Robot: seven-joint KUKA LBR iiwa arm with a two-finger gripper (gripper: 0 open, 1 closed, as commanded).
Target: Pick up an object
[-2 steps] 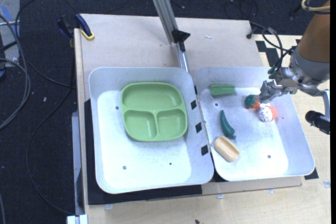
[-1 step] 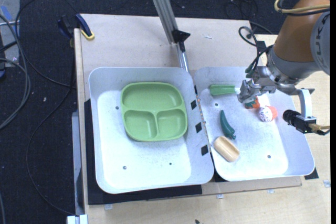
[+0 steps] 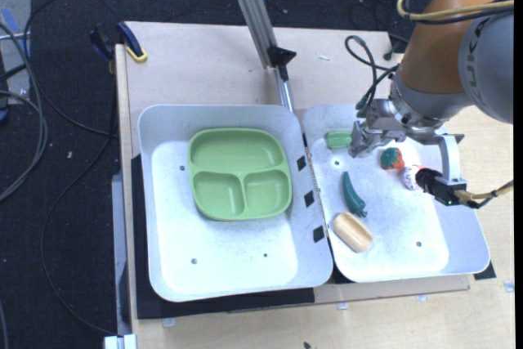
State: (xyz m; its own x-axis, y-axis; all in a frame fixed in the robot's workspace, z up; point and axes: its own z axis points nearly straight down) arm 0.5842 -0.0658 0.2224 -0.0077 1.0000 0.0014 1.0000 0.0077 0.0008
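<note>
The two-finger gripper (image 3: 364, 141) hangs low over the far part of the right-hand shallow white bin (image 3: 458, 245), below the grey arm with its orange band (image 3: 445, 29). Whether its fingers stand apart or together cannot be told from this angle, and nothing is seen between them.

Just beside the gripper, on its far left, lies a small light green block (image 3: 337, 140); contact cannot be confirmed. To the gripper's right, close by, sits a small rounded object in teal and orange-red (image 3: 393, 158), with a small white and red piece (image 3: 409, 178) just beyond it. Nearer the camera from the gripper lies a dark green, elongated, curved item (image 3: 353, 194), and further on in that direction a tan, rounded, bread-like piece (image 3: 352, 232). All five rest in the right-hand bin.

Well to the gripper's left, the left-hand shallow white bin (image 3: 172, 257) holds a light green plastic plate with three compartments (image 3: 241, 173), lying flat.
</note>
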